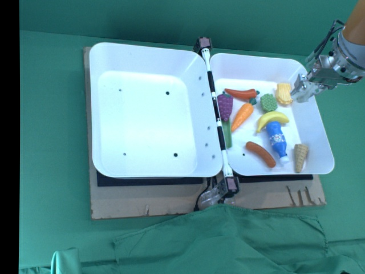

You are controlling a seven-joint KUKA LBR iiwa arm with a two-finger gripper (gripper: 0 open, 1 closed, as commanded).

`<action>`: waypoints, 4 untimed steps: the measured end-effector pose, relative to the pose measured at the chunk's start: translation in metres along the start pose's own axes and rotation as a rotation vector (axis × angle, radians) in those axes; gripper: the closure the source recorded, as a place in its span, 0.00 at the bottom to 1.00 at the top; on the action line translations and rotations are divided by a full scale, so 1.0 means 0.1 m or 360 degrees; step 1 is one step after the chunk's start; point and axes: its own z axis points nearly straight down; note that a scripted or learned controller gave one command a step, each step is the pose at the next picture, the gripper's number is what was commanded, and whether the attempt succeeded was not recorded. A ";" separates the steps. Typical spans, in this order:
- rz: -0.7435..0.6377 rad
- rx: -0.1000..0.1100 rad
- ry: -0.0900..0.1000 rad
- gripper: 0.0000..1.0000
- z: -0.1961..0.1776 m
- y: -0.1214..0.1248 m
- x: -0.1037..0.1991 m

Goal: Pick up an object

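One claw (300, 90) is seen at the right-hand edge of the right bin (311, 127), low over its upper right part, carried by the grey arm (342, 56) with its orange band. Whether its fingers are spread or pressed together cannot be told, since the tip is small and seen against the white bin wall. Nothing is seen between the fingers, so no object can be said to be held.

Just beside the claw tip a yellow corn cob (283, 93) is lying, possibly touched by it; this is judged to be the likeliest target. Next to it a green bumpy toy (268, 102) is found, then a red chilli (240, 93), an orange carrot (242, 115) and a purple bunch of grapes (224, 106) towards the divider. Lower down a banana (271, 119) is set against a blue bottle (277, 141), with a sausage (260, 154) and an ice-cream cone (300, 156) near the front wall. All pickable things are gathered in this bin, within the arm's reach.

A left bin (148, 110) is joined along a hinge-like bar. Both bins are borne on a cardboard sheet (142, 210) over a bench (51, 124) covered in green cloth, which is rumpled at the front.
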 end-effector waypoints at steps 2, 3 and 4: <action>-0.0003 -0.0001 0.0000 1.00 -0.35 0.23 -0.31; -0.0004 0.0000 0.0001 1.00 -0.56 0.30 -0.31; -0.0004 0.0001 0.0001 1.00 -0.76 0.41 -0.31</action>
